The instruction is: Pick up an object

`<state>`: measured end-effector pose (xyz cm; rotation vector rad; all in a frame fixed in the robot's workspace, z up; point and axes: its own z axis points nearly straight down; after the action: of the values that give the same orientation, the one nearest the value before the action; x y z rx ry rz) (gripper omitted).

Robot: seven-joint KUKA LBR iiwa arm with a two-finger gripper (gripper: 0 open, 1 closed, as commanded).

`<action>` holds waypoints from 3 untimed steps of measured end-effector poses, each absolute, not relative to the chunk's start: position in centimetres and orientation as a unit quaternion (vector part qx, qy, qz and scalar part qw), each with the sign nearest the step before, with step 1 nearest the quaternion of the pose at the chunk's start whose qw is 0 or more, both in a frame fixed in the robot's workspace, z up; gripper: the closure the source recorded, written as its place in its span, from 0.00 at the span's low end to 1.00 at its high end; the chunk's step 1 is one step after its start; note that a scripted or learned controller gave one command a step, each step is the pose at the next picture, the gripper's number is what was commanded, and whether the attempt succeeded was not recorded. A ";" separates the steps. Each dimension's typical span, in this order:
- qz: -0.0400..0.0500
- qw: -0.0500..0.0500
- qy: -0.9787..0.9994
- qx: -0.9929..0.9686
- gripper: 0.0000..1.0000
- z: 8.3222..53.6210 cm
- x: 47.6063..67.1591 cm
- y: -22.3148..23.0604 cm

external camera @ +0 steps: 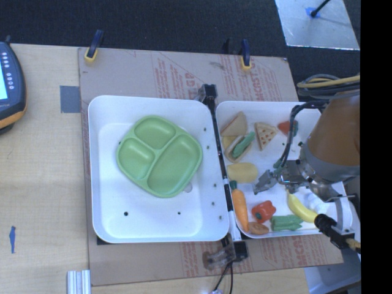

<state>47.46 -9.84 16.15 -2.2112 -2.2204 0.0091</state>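
You've got the tabletop (43,182) as the biggest thing, w/ a brown cardboard sheet (153,72) clamped on top and two white bins side by side on that. Left bin (110,225) carries a green divided plate (160,155), three compartments, sitting a bit toward the bin's upper half. Right bin (245,108) holds the toy food. The arm (334,136) comes in from the right, orange band over grey wrist, and covers the bin's right part. The tool (267,182) hangs low over the middle of the right bin, approx between the yellow block and the banana; its fingers read as slightly apart w/ nothing between them, tho it's small and dark so don't lean on that. Candidate objs in that bin, bigger to smaller: yellow banana (300,207) at lower right, just beside the wrist; orange carrot (241,208) along the left wall; pale yellow block (243,172) left of the tool; tan bread wedge (235,125) at top left; green pod-shaped piece (242,146) lying on another yellow bit below it; pizza-like triangle (264,133) top centre; green piece (285,223) at the bottom edge; red pepper (264,211) just under the tool; small red piece (283,127) near the top right. A handheld pendant (9,84) sits at the far left edge of the tabletop.
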 end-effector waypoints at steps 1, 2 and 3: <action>0.002 0.004 -0.708 -0.706 0.00 11.6 47.5 -9.7; 0.001 0.000 -0.707 -0.707 0.00 12.4 47.6 -15.3; 0.002 -0.002 -0.709 -0.705 0.00 9.2 47.9 -9.6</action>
<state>47.92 -9.62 9.20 -2.2191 -2.2308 0.0059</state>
